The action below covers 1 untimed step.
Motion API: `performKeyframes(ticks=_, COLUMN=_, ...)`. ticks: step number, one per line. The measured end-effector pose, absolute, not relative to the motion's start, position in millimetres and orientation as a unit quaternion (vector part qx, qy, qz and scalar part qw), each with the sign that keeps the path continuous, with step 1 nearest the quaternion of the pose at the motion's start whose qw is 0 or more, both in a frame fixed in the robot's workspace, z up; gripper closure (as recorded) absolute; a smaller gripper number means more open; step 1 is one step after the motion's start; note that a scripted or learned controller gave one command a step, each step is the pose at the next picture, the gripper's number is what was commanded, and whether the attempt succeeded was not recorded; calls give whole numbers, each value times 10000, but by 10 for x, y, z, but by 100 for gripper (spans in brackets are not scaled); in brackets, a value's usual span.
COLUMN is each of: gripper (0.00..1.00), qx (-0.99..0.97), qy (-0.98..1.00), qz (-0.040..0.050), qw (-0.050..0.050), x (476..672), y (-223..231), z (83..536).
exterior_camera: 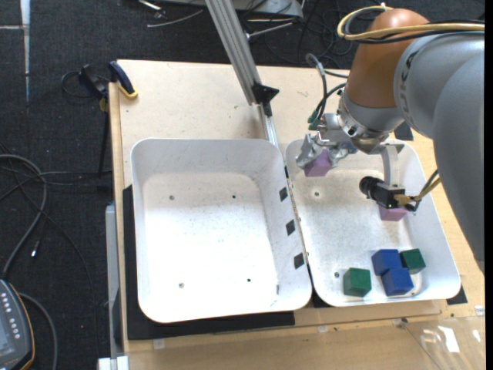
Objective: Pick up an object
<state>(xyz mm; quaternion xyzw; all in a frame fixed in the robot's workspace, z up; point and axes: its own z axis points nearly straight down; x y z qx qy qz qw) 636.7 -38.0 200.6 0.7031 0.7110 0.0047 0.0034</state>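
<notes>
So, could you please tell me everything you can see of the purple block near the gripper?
The purple block is a small, matte, light-violet cube, plastic or foam by its look. It sits at the far left end of the right bin, close to the wall shared with the left bin. The gripper is directly over it, metal parts covering its top edge; whether the block is gripped, or resting on the bin floor, cannot be told.

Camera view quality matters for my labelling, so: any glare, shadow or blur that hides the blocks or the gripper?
Camera view: lighting is even and soft, the white bins bright but not blown out; the gripper casts a faint shadow; the blue blocks and green block are sharp; the arm's near grey casing looks soft-edged.
</notes>
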Motion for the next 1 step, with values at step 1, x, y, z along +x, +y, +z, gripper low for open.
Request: performKeyframes(ticks=1, gripper=100, qx=7034, qy=7108, qz=0, qw=-21, x=6146, y=416, z=1945)
